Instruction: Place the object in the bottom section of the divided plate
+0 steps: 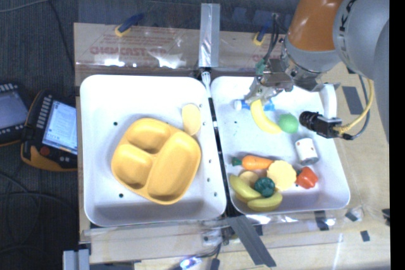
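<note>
The yellow divided plate [157,160] lies in the left bin [101,98], with three sections and nothing in them. A yellow banana [266,119] lies slanted in the upper part of the right bin [335,190]. My gripper [264,93] hangs just over the banana's upper end, and whether it touches the fruit cannot be made out. A small blue piece [269,106] shows right beside the banana's top.
A pale oval item [191,118] rests against the plate's upper right rim. The right bin also holds a green ball [288,123], a white cylinder [305,149], a carrot [256,162], a red pepper [306,177] and a pile of yellow fruit [256,194].
</note>
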